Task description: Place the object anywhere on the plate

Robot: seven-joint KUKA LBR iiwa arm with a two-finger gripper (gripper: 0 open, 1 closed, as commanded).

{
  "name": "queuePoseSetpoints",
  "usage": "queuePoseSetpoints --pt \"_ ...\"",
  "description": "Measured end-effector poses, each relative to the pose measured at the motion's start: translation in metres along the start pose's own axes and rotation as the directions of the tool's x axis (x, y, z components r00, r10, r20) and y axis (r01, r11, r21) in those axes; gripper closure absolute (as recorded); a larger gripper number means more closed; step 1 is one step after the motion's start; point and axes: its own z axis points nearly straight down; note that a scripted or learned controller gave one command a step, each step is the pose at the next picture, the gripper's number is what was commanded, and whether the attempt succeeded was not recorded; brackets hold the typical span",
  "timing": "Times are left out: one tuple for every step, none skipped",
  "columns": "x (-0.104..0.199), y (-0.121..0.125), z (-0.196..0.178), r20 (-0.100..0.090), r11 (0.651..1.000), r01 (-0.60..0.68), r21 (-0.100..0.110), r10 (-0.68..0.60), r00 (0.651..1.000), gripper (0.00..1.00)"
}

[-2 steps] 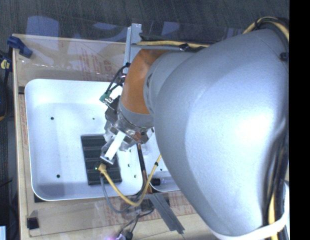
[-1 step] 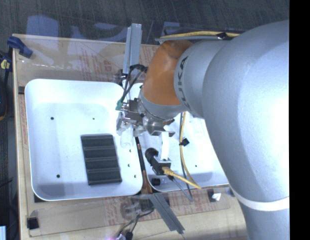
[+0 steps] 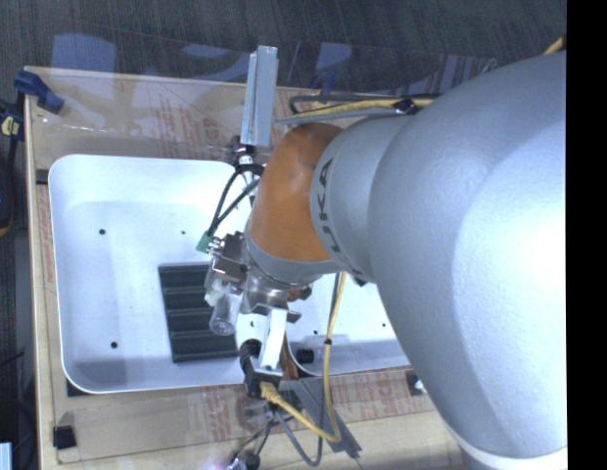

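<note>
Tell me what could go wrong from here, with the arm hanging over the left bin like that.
1. The arm covers the right side of the dark ribbed plate, so any object there is hidden from the camera and a miss could go unnoticed.
2. The plate sits near the left bin's front wall; a release off its edge could land in the bin instead.
3. Loose cables hang by the wrist and might snag.

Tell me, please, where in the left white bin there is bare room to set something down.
The shallow white left bin has bare floor along its far wall and down its left side, beside the dark ribbed rectangular plate. It is crowded on the plate's right side, where the grey arm with the orange band hangs over it.
</note>
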Motion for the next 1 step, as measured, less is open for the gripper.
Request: queuePoseSetpoints --pt "0.0691 -0.0106 0.0979 -0.004 0.984 -0.180 -0.006 0.180 0.984 1.00"
